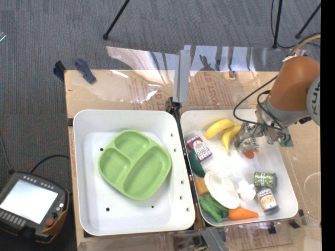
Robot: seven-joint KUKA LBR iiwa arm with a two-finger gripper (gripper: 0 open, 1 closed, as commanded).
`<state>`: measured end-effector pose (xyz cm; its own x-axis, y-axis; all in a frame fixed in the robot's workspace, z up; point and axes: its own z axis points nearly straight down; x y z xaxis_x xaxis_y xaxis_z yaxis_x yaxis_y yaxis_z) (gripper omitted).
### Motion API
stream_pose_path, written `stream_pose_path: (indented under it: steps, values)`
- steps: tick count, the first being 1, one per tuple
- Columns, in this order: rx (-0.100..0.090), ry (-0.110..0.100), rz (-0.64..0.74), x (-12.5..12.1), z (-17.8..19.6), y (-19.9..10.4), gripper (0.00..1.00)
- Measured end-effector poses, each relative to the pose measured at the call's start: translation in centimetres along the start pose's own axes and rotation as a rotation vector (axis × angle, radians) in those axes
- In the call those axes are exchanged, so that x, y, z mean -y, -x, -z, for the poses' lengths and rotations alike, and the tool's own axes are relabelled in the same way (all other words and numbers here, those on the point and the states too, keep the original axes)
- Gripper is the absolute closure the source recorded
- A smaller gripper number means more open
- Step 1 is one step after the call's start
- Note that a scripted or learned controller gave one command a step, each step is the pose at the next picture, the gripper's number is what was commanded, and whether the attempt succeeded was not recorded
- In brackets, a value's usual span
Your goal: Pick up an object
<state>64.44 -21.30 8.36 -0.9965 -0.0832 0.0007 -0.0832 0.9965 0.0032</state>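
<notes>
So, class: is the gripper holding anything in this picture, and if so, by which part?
It cannot be told. The gripper sits low in the right bin, beside the bananas and just above a small red-orange object, but nothing shows clearly between its fingers.

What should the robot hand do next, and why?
Probably lower a little onto the small red thing. The gripper hangs just above it in the right bin, beside the bananas, and holds nothing I can see.

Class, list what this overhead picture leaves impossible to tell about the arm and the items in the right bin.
- Gripper: finger state blurred, camera view.
- Small red object below it: too small to name.
- Can labels: too small to read.
- Dark green item: partly hidden behind the small box.
</notes>
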Motion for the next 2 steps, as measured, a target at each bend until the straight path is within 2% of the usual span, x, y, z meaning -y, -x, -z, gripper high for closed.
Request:
stream_pose_path:
  steps: [1,2]
  values:
    - [-0.009,0.003,0.000,-0.05,-0.05,-0.19,0.00]
    - [-0.003,0.003,-0.002,-0.01,0.69,0.04,1.00]
